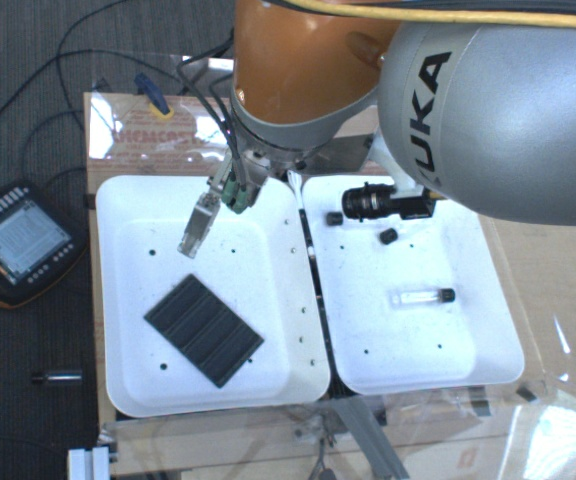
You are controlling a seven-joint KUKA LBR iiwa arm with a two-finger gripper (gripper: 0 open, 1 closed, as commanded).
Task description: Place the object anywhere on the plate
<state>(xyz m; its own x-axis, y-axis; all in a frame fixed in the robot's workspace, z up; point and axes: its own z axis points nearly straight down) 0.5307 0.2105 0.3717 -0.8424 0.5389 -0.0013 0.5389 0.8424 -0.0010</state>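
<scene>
In the camera view, the gripper (194,240) is seen over the left bin (128,268), near the dark ribbed plate (204,329). Whether it is clenched or released cannot be told. The vial (420,296), judged to be the object, lies in the right bin (488,348), well apart from the plate. It is best gripped across its middle and set down low, since it may roll. "KUKA" is read on the arm (488,118).

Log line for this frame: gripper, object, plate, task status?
dark ribbed plate flat in left bin | gripper over left bin, beyond plate | black-capped clear vial lying in right bin | vial not on plate
</scene>
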